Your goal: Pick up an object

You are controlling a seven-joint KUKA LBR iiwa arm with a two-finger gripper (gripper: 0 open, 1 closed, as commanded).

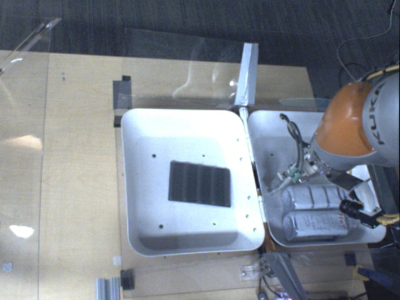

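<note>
A dark ribbed rectangular pad [200, 183] lies flat in the middle of the left white bin [137, 167]. The arm, with its orange band [344, 127], reaches down into the right bin [269, 142]. Its silver gripper [311, 212] sits low over the front part of that bin, well to the right of the pad. A small pale object with a green spot [290, 175] lies just beyond the gripper's upper left corner, close to the arm's cables. Whatever lies under the gripper is hidden by its body.
A raised divider [255, 174] separates the two bins. A grey upright post [247, 74] and a clear plastic sheet stand behind them. Black cables [294, 136] loop across the right bin. Bare wooden bench [62, 167] extends to the left.
</note>
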